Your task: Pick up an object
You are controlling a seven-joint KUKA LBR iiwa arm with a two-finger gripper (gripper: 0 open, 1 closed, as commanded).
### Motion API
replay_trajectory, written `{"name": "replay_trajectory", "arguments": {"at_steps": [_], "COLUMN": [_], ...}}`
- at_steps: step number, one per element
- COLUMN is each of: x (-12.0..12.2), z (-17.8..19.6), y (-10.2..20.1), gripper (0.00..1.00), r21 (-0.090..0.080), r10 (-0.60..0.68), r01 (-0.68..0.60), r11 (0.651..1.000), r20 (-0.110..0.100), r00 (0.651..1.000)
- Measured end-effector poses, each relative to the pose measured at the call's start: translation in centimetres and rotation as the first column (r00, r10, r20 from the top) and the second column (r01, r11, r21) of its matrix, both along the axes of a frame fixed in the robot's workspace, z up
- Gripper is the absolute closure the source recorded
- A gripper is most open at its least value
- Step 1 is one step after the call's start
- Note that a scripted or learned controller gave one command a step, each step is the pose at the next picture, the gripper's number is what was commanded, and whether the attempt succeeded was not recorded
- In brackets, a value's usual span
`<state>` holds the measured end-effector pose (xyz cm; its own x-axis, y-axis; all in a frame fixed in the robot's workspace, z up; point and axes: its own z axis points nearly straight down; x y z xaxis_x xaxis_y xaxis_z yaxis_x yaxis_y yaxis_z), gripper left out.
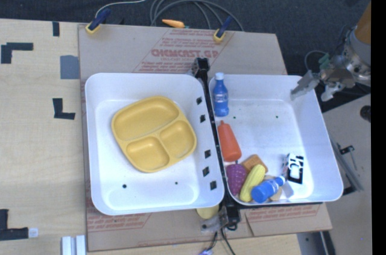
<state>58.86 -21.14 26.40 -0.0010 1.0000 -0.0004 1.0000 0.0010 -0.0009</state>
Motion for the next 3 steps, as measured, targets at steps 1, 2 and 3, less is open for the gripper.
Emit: {"name": "replay_trajectory", "arguments": {"at_steps": [1, 2, 3], "x": [-6.4, -9.2, -0.3], "z": [-8.9, -18.2, -17.7], "y": [-1.3, -0.9, 4.0], "gripper": [0.0, 0.0, 0.0], "r21": [0.003, -0.002, -0.004], "r10": [-0.004, -0.003, 0.007], "r01": [0.004, 0.003, -0.007], "r11": [1.0, 1.0, 1.0], "r20": [-0.01, 0.006, 0.01], "r00": [1.0, 1.0, 1.0]}}
